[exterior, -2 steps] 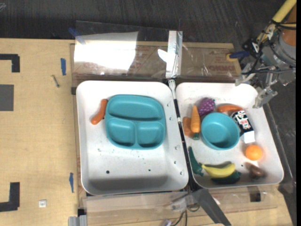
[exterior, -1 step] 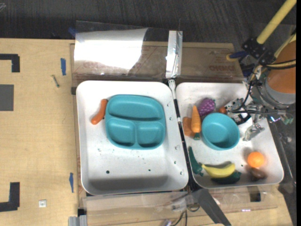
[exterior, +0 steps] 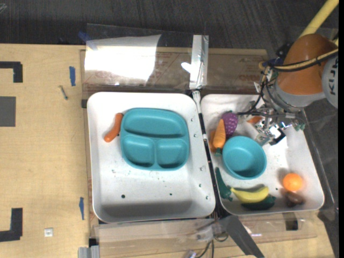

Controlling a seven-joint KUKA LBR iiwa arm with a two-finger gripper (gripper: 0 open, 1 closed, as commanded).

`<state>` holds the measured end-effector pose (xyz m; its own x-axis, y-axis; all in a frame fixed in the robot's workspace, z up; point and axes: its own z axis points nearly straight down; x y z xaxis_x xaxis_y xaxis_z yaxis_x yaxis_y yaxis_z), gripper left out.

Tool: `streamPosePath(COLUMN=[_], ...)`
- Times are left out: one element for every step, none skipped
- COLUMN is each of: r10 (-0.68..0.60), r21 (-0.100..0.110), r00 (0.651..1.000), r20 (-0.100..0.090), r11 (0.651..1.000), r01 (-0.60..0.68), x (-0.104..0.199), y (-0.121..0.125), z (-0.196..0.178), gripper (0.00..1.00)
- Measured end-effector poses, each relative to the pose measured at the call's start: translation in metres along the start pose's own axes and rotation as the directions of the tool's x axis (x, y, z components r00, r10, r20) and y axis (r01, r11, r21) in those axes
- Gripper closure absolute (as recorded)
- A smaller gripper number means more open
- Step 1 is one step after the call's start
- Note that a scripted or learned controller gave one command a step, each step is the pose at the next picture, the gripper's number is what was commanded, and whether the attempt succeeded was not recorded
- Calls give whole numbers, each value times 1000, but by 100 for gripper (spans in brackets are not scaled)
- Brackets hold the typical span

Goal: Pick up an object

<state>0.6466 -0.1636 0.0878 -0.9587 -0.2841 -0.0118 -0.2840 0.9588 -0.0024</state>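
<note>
a light wooden desk [exterior: 37, 160] holds two flat white bins, one next to the other.

the left bin [exterior: 107, 195] has a teal plate [exterior: 155, 138] in it. the plate has three parts, one long one at the back and two small ones at the front. a small orange carrot [exterior: 113, 128] lies just beside the plate, on its left side, a bit tilted.

the right bin [exterior: 309, 160] has more things. a teal bowl [exterior: 244, 156] sits near the middle, with its open side up. left of the bowl is an orange and yellow toy [exterior: 219, 136], standing along the bin's left wall. close to that, at the back, is a bunch of purple grapes [exterior: 230, 123]. in front of the bowl lies a yellow banana [exterior: 251, 193], with a dark green thing [exterior: 223, 188] just beside its left end. an orange ball-shaped fruit [exterior: 293, 182] sits in the front right corner, and a small dark brown thing [exterior: 294, 199] is right in front of it.

the grey arm with its orange band [exterior: 309, 63] comes in from the right. the end effector [exterior: 267, 127] hangs over the back of the right bin, just behind the bowl and right of the grapes. wires and shiny bits are all mixed up there, so i cannot tell if it is open or closed, or if it has hold of anything.

behind the bins there is a clear plastic sheet [exterior: 129, 61] with bright light on it.
</note>
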Motion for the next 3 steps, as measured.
streamPosePath(r10=[69, 209, 275], r21=[2, 1, 2], r00=[998, 978, 961], r20=[0, -1, -1], r11=[998, 978, 961], r01=[-69, -209, -275], x=[6, 33, 42], y=[-37, -28, -9], z=[-12, -2, -2], gripper=[0, 0, 0])
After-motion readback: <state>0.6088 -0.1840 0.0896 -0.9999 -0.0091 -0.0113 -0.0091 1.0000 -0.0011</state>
